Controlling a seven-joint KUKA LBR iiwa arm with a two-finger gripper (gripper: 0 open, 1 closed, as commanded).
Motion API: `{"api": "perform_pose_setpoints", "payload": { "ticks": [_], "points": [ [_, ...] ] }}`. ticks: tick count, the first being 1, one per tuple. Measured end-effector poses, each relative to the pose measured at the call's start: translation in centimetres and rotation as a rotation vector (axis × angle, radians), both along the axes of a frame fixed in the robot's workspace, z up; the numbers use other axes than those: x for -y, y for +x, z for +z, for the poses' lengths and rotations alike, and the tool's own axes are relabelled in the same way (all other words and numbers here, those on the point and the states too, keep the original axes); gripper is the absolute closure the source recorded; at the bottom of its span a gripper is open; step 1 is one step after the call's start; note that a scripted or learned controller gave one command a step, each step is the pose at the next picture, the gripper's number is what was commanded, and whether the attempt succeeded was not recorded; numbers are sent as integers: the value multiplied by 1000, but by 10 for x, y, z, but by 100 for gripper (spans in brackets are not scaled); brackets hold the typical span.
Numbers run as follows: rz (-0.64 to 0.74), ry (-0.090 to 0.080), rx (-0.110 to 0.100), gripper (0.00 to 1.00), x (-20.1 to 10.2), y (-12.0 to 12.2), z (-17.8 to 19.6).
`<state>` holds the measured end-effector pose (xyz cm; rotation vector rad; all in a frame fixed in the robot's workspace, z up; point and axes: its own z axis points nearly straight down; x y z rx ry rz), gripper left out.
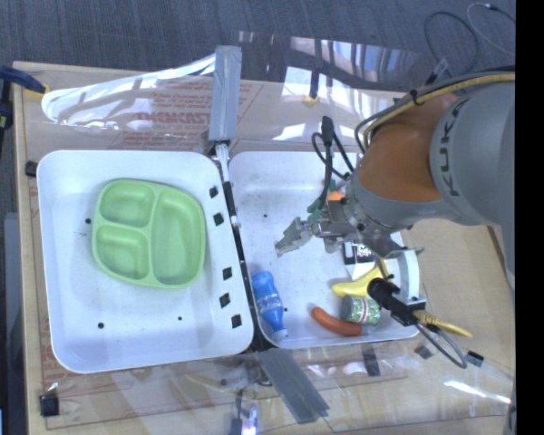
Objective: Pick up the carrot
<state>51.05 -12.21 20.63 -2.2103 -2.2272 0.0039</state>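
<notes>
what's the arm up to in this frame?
The grey KUKA arm with the orange band reaches in over the right white bin, its two-finger gripper hanging above bare bin floor with nothing between its fingers. The orange carrot lies at the bin's near edge, beside a small green can, a yellow banana-shaped toy and a blue plastic bottle. A green divided plate sits in the left white bin.

One fixed camera looks down at a slant on both white bins (63,270) from above the bench (490,279)
</notes>
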Motion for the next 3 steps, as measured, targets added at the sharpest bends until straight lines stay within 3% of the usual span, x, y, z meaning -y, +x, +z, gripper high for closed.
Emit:
{"api": "perform_pose_setpoints", "payload": {
  "ticks": [1, 2, 3],
  "points": [
    [-37, -2, 1, 0, 58, 24, -1],
    [-192, -1, 2, 0, 80, 82, -115],
    [-187, 0, 0, 100, 78, 83, -105]
  ]
}}
